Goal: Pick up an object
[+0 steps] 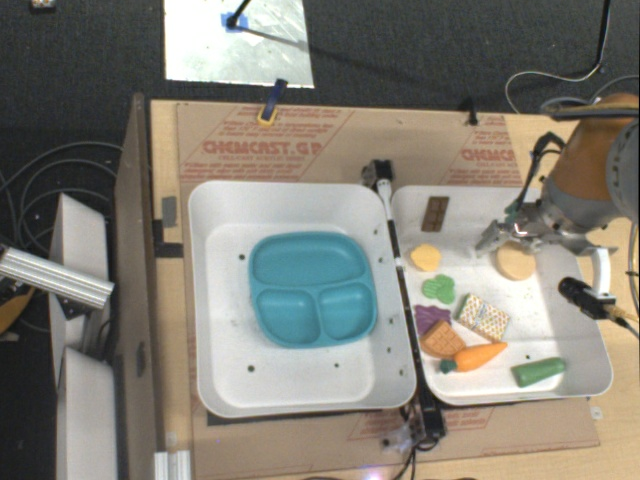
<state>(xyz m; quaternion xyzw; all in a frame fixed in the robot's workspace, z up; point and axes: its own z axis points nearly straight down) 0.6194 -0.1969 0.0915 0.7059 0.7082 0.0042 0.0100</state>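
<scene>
1. Grey arm with orange band reaching in from the right over the right shallow white bin (590, 363), tool (512, 234) low above a pale round tan disc (516, 264).
2. Tool's spread impossible to tell from this angle; nothing seen gripped.
3. Other pickable pieces lying nearby: yellow round piece (426, 258), brown rectangular bar (435, 213), green leafy piece (438, 289), orange toy carrot (478, 356).
4. Best approach, by judgement: centre squarely over the disc, descend straight, close gently across its edges, lift slowly clear of neighbours.
</scene>
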